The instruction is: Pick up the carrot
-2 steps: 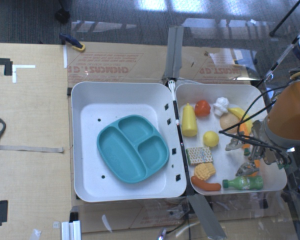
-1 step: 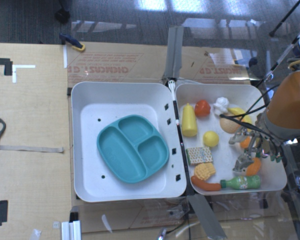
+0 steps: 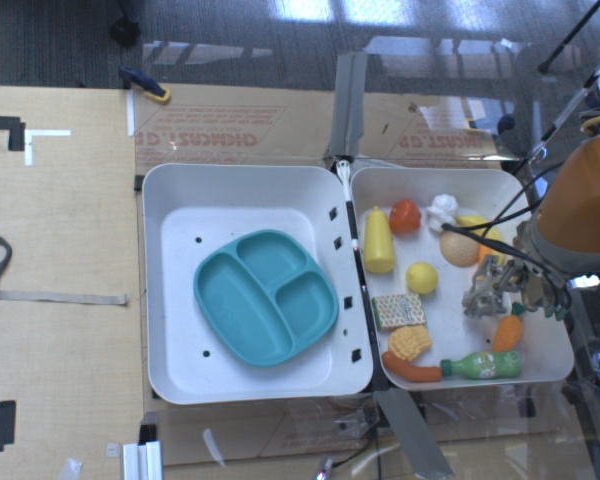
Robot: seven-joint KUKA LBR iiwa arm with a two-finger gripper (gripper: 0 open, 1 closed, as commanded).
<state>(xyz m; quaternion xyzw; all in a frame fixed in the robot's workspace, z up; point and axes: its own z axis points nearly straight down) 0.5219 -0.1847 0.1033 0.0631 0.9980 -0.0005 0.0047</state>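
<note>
The carrot (image 3: pixel 507 334) is a small orange piece with a bit of green at its top. It lies near the right wall of the right bin (image 3: pixel 558 366). My gripper (image 3: pixel 485 293) hangs over that bin, just above and to the left of the carrot, with cables trailing from it. The gripper's metal parts blur together, and nothing shows plainly between them. The arm's orange band (image 3: pixel 580 198) sits at the right edge of the view.
The right bin also holds a green bottle (image 3: pixel 483 366), a sausage (image 3: pixel 410 370), corn (image 3: pixel 409 343), a cracker (image 3: pixel 398 311), a lemon (image 3: pixel 421 278), a yellow bottle (image 3: pixel 378 240) and a tomato (image 3: pixel 405 216). A teal divided plate (image 3: pixel 267 296) lies in the left bin (image 3: pixel 160 298).
</note>
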